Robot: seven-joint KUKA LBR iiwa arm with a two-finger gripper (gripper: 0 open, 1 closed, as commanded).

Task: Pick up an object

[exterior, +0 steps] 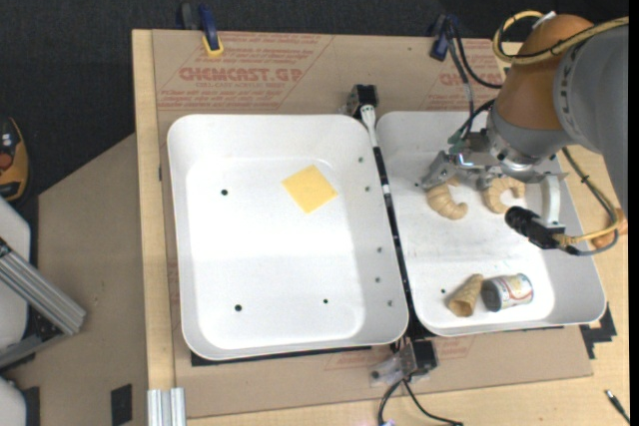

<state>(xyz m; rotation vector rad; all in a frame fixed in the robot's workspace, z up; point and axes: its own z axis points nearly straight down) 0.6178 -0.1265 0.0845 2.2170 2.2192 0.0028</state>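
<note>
Gripper [469, 177] is low in the right bin [559, 304] with fingers spread and nothing between them, a croissant [448, 204] just beside one fingertip, so in my judgement the pick is not yet made.

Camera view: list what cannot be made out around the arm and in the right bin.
- Pincer: whether its fingers grip anything; the wrist covers them from above.
- Two tan curved pieces: their identity; small, and the nearer one sits partly under the wrist.
- Small can: its label; too small to read.
- Arm: its upper part; cut off by the right edge.
- Right bin: its far corner; hidden by the arm.
</note>
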